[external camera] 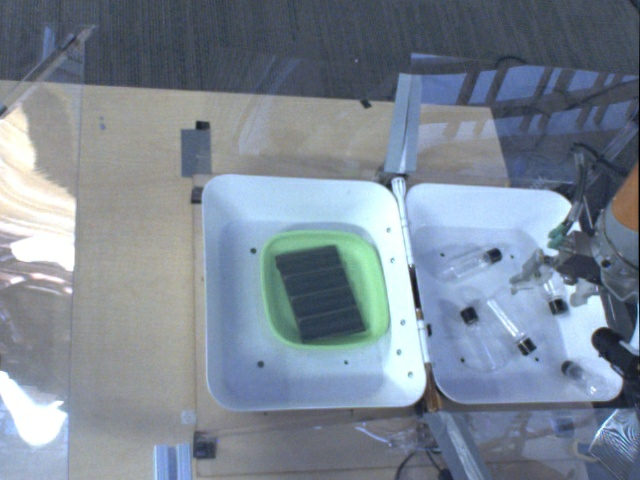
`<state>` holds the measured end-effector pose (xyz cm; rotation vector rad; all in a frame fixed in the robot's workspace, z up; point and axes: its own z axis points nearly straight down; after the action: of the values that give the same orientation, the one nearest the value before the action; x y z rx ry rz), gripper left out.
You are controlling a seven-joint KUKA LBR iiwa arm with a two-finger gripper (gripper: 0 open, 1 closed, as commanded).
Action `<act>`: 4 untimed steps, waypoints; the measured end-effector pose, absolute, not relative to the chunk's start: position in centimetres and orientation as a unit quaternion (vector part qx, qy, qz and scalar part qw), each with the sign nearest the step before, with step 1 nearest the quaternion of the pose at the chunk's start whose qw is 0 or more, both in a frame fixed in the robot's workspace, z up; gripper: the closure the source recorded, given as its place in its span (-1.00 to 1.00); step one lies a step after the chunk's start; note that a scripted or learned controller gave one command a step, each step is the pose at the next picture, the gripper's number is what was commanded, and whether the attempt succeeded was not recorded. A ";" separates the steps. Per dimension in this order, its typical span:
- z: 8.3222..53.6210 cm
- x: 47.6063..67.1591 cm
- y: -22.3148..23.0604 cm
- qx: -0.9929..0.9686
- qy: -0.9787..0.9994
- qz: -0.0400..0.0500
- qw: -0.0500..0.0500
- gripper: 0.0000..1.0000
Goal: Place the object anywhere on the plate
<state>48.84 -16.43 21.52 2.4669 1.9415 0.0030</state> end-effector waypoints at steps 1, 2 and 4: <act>25.5 48.9 -19.2 0.798 0.602 0.002 0.003 -1.00; 29.4 48.9 -19.5 0.804 0.595 0.002 0.003 -1.00; 30.3 48.9 -19.9 0.804 0.594 0.002 0.004 -1.00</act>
<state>48.86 -19.88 30.29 2.5211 1.8625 0.0055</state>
